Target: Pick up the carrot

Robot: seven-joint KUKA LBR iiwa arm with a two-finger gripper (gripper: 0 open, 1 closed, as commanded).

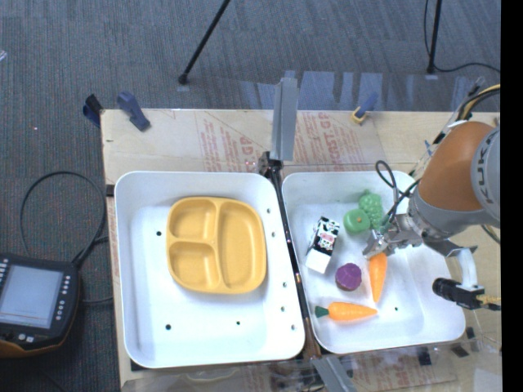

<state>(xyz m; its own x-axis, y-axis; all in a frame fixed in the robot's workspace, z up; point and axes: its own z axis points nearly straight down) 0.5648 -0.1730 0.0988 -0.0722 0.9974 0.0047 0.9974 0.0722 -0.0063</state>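
Nearest to us, at the front of the right bin (418, 305), lies a carrot (353, 311). It is flat on its side and runs left to right, with a small green top at its left end and its orange body narrowing towards the right. A second carrot (377, 278) lies just behind it, running front to back with its point nearly touching the first. It is plain orange, and we see no green on it.

The gripper (381, 244) sits over the far end of this second carrot. The wrist and cables crowd that spot, so we cannot tell how far open the gripper is or whether it has hold of anything. It may be resting on the carrot's end, but we would not say it holds it.

The main risk, as we judge it, comes from the carrot's shape. It is smooth and tapered, and a grip near one end could let it slip or swing down as it rises. The other things are also close by. A purple ball (349, 277) sits just left of the second carrot, and a small spotted carton (324, 246) stands beyond that. Green toys (364, 214) sit just behind the gripper. A closing or lifting move that drifts left could knock the ball, or drag the front carrot along with it.

The left bin (143, 300) bears a yellow divided plate (217, 244), well apart from all this.
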